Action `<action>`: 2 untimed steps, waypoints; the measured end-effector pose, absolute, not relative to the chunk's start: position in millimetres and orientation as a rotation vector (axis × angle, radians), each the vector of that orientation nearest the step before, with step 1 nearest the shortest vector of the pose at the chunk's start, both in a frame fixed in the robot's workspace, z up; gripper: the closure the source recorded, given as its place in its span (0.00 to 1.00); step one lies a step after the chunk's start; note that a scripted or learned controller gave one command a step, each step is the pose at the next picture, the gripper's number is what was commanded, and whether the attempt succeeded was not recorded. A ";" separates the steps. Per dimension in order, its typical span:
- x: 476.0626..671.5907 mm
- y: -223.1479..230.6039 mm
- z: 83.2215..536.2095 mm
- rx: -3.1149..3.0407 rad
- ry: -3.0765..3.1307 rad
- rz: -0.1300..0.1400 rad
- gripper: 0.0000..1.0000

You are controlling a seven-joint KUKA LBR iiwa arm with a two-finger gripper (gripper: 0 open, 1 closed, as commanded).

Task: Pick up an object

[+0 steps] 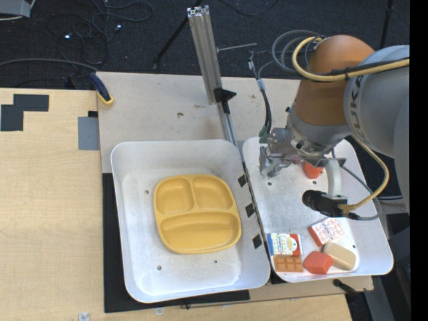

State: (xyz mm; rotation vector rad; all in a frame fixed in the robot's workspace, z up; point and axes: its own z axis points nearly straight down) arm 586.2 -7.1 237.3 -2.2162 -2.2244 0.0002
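Observation:
My gripper [271, 167] hangs over the far left part of the right bin [294, 206], pointing down at bare bin floor. A small red-orange object [312, 170] lies just right of it, partly hidden by the wrist. Along the bin's near edge lie a small white carton with a yellow and red label [284, 243], a brown waffle piece [289, 264], a red block [317, 263], a beige bread-like piece [340, 255] and a red and white packet [328, 231]. None of these touches the gripper.
The left bin [134, 246] holds a yellow divided plate [197, 212] near its middle. A metal post [207, 55] rises behind the bins, near the divide between them. The arm covers the right bin's far side.

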 end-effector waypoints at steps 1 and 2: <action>598.0 43.2 244.6 -2.215 -2.225 0.000 1.00; 607.6 100.6 247.3 -2.214 -2.226 0.001 1.00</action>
